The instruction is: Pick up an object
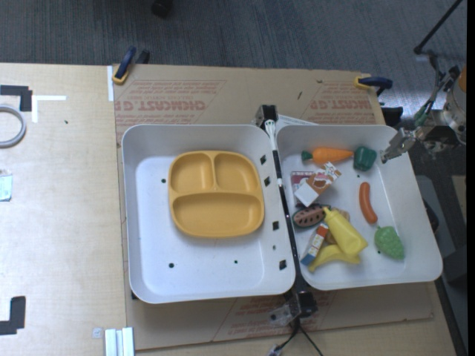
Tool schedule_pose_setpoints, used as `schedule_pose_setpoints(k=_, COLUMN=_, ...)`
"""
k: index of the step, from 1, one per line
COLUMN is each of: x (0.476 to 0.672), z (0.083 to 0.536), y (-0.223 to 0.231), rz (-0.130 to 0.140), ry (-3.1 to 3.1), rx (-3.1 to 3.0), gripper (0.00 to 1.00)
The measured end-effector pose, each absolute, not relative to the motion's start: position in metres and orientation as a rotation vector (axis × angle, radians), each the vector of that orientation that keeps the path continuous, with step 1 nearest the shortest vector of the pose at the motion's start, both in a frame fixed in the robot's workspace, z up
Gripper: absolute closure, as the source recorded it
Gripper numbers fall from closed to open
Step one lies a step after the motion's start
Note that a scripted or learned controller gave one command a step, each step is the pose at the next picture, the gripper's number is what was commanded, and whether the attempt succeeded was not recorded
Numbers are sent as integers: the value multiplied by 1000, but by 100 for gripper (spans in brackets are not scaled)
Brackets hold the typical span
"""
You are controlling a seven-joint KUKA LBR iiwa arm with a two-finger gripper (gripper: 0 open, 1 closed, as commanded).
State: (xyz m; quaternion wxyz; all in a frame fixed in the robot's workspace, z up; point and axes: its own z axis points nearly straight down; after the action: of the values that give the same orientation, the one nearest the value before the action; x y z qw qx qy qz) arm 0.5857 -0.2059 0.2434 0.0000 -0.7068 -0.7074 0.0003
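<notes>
The gripper point(393, 148) hangs over the right bin's point(415, 262) far right edge — I cannot tell its state. The toys cluster along that bin's left wall — carrot point(331, 154), sausage point(367, 202), banana point(334, 255) — so a descent risks nudging neighbours.

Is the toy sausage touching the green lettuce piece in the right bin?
Apart. The camera view shows bare white bin floor between the lower end of the sausage and the top of the lettuce piece.
</notes>
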Motion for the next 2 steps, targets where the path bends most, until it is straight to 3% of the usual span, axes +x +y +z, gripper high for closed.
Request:
schedule_pose_setpoints(k=1, x=576, z=92, y=-196, rz=0, ry=-2346, rx=-2089, gripper=0)
schedule_pose_setpoints(k=2, x=576, z=102, y=-197, rz=-1, ry=-2346, rx=-2093, gripper=100)
